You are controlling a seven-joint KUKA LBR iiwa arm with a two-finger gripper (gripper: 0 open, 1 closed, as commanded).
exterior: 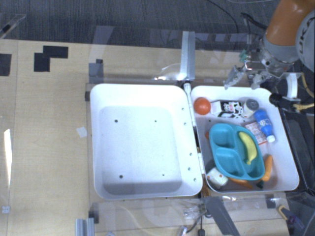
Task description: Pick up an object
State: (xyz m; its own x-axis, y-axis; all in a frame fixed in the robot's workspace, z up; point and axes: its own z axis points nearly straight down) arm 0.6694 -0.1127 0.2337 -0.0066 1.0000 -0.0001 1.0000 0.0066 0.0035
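Both bins (142, 95) were white. In the right one lay a turquoise tray (231, 154) with a yellow banana (249, 146) in it, an orange ball (202, 105), a black-and-white patterned carton (231, 109), a blue bottle (263, 122) and an orange carrot (267, 165). My arm (288, 18) was orange and grey. The counter (44, 132) was pale tan with black marks (49, 57).

left white bin (142, 95), wooden bench (44, 132)

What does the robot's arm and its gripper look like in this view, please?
The grey arm carries a broad orange band above the wrist. Below it sits a small silver metal gripper with two thin pale prongs, a tiny green-blue spot near its base, and dark cables trailing nearby.
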